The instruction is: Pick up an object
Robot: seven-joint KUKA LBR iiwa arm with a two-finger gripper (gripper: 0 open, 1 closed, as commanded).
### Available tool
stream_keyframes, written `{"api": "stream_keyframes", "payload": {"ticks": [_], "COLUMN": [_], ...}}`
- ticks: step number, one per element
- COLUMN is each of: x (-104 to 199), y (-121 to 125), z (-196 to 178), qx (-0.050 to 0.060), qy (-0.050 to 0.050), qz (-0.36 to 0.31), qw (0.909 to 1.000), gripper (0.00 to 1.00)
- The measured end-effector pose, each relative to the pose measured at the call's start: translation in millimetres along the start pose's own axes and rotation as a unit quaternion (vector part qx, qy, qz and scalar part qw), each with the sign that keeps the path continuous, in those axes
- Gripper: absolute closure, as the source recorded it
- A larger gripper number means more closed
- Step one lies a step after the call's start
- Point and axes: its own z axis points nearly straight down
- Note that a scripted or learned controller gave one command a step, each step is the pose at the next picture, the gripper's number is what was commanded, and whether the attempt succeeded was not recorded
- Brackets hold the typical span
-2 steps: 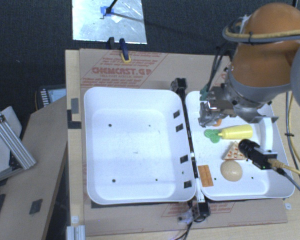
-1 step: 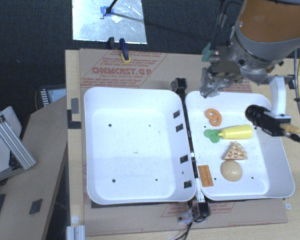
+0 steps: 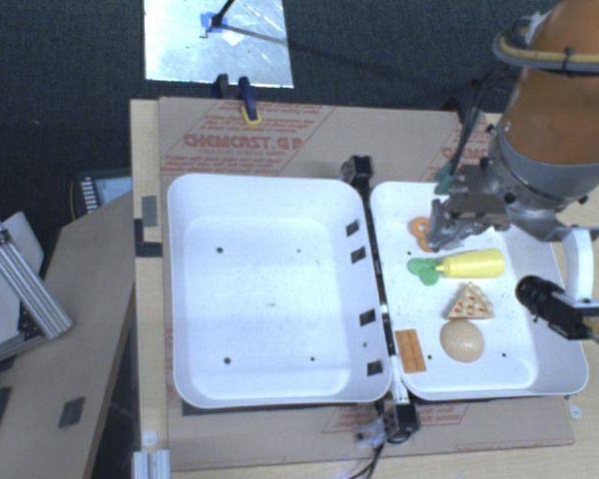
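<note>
My jaws hover beside the orange ring; I cannot tell their state. Descending, I risk nudging the yellow corn aside.

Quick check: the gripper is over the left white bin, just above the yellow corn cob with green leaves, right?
Not quite. The camera view shows the gripper over the right white bin, not the left one. The rest holds: it sits just above the yellow corn cob with green leaves.

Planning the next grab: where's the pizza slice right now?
The pizza slice lies in the right bin, just below the yellow corn cob and above the tan egg.
</note>
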Motion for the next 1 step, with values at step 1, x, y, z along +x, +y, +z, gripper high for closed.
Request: {"api": "stream_keyframes", "payload": {"ticks": [1], "x": [62.1], "y": [1.3], "z": [-88.7], "qx": [-0.006], "qy": [0.002], "qz": [-0.006], "qw": [1.0000], "gripper": [1.00]}}
